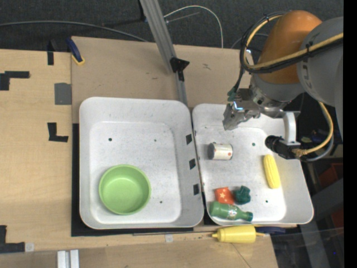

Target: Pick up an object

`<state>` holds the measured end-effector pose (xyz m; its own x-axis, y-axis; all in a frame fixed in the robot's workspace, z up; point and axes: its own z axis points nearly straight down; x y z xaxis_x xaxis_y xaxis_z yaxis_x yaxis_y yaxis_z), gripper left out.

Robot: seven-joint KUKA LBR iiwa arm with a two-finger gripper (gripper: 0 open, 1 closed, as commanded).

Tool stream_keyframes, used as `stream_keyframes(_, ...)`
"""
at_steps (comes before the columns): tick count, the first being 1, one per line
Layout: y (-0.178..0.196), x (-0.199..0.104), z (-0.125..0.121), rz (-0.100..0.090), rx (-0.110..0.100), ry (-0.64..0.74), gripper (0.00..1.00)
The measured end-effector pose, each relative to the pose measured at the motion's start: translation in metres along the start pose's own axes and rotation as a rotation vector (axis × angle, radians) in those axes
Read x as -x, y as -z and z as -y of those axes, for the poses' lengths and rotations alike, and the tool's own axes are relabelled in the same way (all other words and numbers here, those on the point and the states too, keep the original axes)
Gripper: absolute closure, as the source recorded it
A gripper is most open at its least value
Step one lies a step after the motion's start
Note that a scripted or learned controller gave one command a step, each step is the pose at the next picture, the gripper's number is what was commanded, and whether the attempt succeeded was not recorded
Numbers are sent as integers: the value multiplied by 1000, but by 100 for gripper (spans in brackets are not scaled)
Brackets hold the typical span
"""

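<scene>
Bins: two shallow white bins sit side by side on the tabletop [128, 60], their inner rims touching along the middle.
Left bin [89, 116]: holds a green bowl [125, 189] at its 7 o'clock corner, upright, its hollow facing up.
Right bin [295, 211]: holds five things. A small white cylinder [221, 151] with a red band lies on its side near the bin's centre, toward 10 o'clock. A yellow corn-shaped piece [271, 171] lies lengthwise at 3 o'clock, well apart from the cylinder. At 6 o'clock an orange piece [223, 195] and a dark green piece [242, 194] lie just beside each other, and a green bottle [229, 211] lies on its side just below them, against the near rim.
End effector [233, 116]: hangs over the right bin's 12 o'clock edge, above and apart from the white cylinder; whether its fingers are parted or closed I cannot tell, and nothing is seen between them.
Arm [290, 43]: grey with an orange band, reaching in from 3 o'clock, with yellow and black cables looped around it.
Outside the bins: a yellow bottle [236, 234] lies on its side on the tabletop just past the right bin's near rim, at 6 o'clock.
Other things: a grey metal bar [159, 27] slants down from 12 o'clock to the gap between the bins. Black tape marks [56, 132] lie on the tabletop at 9 o'clock.
</scene>
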<state>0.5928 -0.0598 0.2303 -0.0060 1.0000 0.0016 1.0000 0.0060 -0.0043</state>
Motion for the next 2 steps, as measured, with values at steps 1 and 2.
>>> stream_keyframes(1, 9, -48, 27, 0, 1, 0, 100)
stream_keyframes(2, 8, -82, 55, 1, 0, -1, 100)
